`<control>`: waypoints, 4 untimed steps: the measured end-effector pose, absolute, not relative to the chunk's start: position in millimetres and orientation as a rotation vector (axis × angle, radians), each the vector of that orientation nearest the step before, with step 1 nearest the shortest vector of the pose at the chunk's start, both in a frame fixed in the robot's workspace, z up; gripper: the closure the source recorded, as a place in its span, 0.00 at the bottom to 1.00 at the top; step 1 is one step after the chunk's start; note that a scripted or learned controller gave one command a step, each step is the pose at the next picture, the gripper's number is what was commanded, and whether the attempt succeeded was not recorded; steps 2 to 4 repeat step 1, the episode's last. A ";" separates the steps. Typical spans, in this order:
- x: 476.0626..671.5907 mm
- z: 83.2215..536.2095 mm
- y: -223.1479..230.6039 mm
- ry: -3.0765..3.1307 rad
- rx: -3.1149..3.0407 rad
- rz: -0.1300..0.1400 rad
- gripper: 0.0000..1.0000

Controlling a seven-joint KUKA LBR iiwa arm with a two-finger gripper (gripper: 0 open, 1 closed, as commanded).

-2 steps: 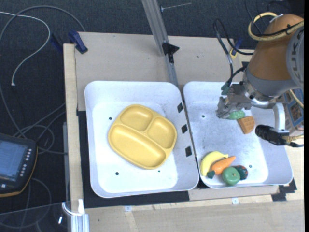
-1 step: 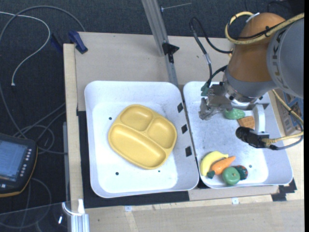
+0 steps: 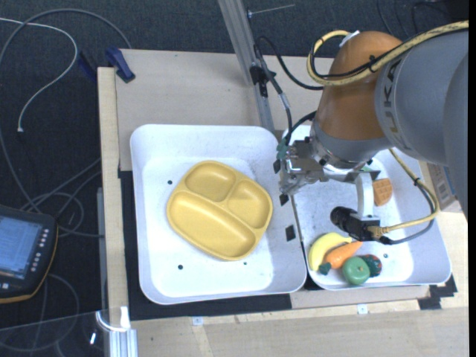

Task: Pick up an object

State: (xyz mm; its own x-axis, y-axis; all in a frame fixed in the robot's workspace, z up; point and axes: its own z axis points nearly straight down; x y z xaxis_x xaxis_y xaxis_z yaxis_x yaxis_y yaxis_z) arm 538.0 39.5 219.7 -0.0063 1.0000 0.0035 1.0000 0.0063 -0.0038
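**Jaws not readable, gripper hanging over the wall between the bins**

Jaws are pointing down and away from the camera, so I cannot tell whether they are open or closed, or whether they are holding anything. The gripper (image 3: 286, 178) is hanging over the wall where the two bins are meeting. The grey arm (image 3: 424, 88), with its orange band (image 3: 357, 80), is reaching in from the right and is covering the far part of the right bin (image 3: 435, 262).

One yellow plate (image 3: 219, 210) with three compartments is lying alone in the left bin (image 3: 149, 151), near its middle and turned diagonally.

Five things are showing in the right bin. One banana (image 3: 321, 248), one carrot (image 3: 343, 253) and one green round fruit (image 3: 357, 271) are crowding together at the near edge. The carrot is lying across the banana and is touching the green fruit. One dark red thing (image 3: 374, 265) is sitting just behind the green fruit, half hidden by it, and I cannot name it. One orange-brown piece (image 3: 382, 192) is lying apart from this group, farther back and close under the arm. Its shape is too small to make out well.

Two small black bits (image 3: 284, 198) are showing just below the gripper, along the wall. I cannot tell if they are belonging to it.
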 end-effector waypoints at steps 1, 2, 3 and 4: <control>530.1 220.1 84.8 -2.225 -2.212 0.000 1.00; 530.1 220.1 84.8 -2.225 -2.212 0.000 1.00; 530.1 220.1 84.8 -2.225 -2.212 0.000 1.00; 530.1 220.1 84.8 -2.225 -2.212 0.000 1.00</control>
